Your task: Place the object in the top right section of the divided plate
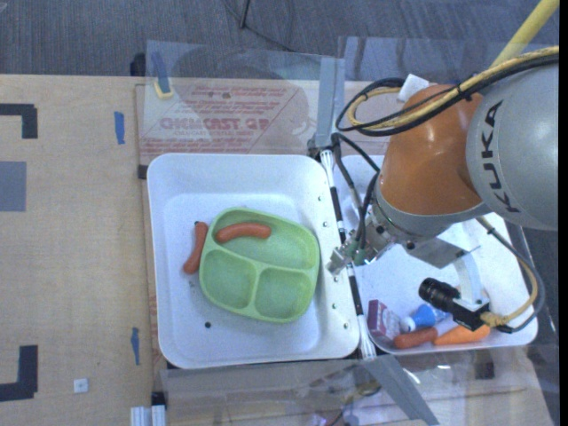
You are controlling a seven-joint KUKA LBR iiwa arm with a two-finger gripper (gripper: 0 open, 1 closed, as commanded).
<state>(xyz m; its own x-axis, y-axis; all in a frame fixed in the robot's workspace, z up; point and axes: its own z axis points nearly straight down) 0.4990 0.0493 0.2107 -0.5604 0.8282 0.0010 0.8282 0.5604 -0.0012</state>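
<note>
Camera view: sausage on plate, left of pincer

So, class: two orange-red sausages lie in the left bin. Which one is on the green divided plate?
The orange-red sausage lying level in the plate's big upper section; the other sausage lies beside the plate's left rim.

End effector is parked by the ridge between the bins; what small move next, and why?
Probably carry the end effector toward the view's left, over the loose sausage. That sausage lies on the left bin floor beside the green plate's left rim, outside every section, and the end effector is well right of it.
</note>
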